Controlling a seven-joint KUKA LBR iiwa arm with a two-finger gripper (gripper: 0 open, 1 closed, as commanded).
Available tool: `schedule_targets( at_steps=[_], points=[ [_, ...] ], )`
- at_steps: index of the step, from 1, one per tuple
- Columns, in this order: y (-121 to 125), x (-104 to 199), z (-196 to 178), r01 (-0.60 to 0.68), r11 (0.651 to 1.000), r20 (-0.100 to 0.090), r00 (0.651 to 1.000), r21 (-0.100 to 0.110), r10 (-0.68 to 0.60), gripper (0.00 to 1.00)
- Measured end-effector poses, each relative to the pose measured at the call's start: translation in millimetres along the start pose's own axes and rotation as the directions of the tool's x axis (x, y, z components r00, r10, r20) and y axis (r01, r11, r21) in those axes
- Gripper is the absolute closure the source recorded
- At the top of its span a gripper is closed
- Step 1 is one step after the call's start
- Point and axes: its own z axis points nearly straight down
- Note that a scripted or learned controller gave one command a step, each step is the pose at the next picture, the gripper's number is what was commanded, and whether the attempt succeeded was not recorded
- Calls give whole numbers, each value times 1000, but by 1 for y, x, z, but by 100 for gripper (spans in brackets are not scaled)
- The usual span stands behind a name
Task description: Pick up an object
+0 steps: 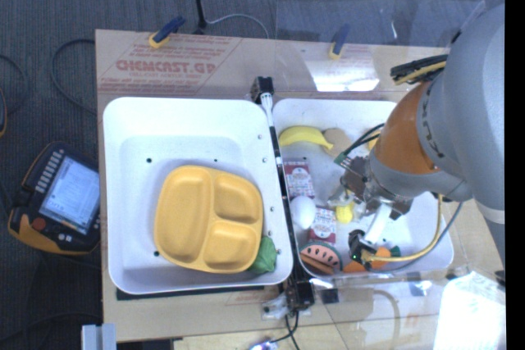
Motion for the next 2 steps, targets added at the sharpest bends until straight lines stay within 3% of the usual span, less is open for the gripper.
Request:
schedule_targets(
  at_steps=[1,2],
  points=[
    [-31,28,-125,-128,992,6,992,19,128,100],
    [-12,-16,-163,-354,935,16,935,18,353,100]
  ],
)
